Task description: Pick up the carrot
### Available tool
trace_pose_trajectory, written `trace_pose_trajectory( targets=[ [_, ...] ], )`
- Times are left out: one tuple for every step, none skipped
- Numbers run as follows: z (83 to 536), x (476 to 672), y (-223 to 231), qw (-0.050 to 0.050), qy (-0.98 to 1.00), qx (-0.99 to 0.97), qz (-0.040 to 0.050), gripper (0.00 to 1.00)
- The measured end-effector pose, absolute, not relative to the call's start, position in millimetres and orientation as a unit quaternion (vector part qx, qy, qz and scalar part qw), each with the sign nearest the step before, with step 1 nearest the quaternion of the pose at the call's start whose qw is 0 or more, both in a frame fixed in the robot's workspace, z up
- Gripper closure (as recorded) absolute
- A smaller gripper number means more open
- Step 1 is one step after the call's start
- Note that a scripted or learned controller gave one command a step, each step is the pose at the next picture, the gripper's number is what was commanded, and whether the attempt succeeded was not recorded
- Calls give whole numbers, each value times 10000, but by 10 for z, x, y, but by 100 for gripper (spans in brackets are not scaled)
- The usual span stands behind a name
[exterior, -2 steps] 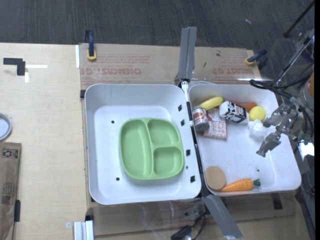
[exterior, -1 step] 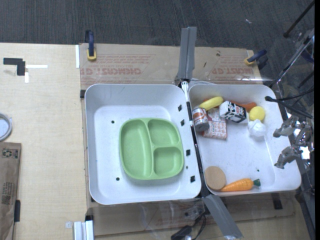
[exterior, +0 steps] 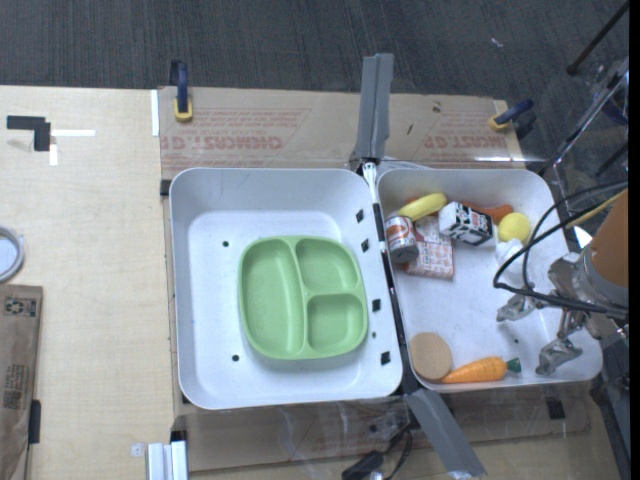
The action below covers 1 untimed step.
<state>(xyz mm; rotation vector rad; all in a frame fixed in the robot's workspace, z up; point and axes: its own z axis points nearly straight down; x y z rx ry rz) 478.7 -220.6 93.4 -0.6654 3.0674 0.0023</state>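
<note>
carrot (exterior: 477, 370): lower right of frame, on right bin (exterior: 470, 308) floor beside tan disc (exterior: 432, 355) | tool (exterior: 541, 332): right of carrot, fingers spread, pinching nothing

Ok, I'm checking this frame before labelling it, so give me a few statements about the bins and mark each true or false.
1. The carrot lies in the right bin. True.
2. The green plate holds the carrot. False: it sits in the left bin, with no carrot on it.
3. The gripper holds the carrot. False: the carrot lies apart from it.
4. A banana lies in the right bin. True.
</note>
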Motion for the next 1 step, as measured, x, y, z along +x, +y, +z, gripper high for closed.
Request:
trace_pose_trajectory(
  targets=[
    [1030,4803,-2198,35,9776,-2105,9,100]
  ],
)
